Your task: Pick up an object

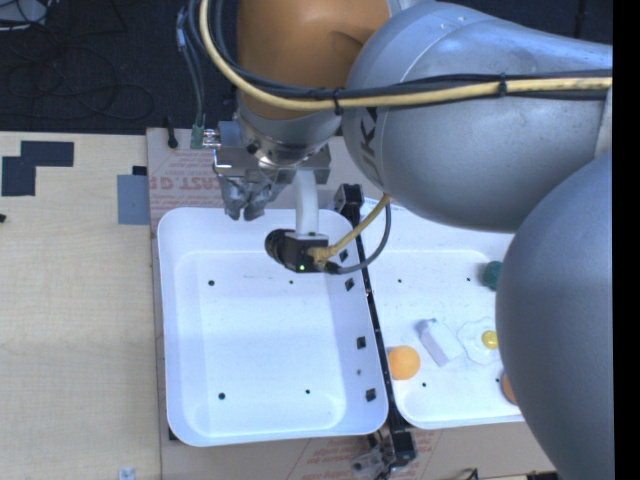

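Ball (403, 362), round and orange, lies in the right bin (455, 268) beside a pale block (433, 342); end effector (244, 200) grip state unclear.

Lighting even and bright from overhead; left bin (260, 358) nearly washed out, with soft shadow along its inner walls. Arm (480, 118) shows broad pale sheen, slightly soft in focus at right. Upper left background dark, detail poor

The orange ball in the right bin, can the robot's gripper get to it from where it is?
Probably yes: the orange ball lies uncovered, with open space above it. The gripper hangs over the left bin's far edge, so the arm must swing across.
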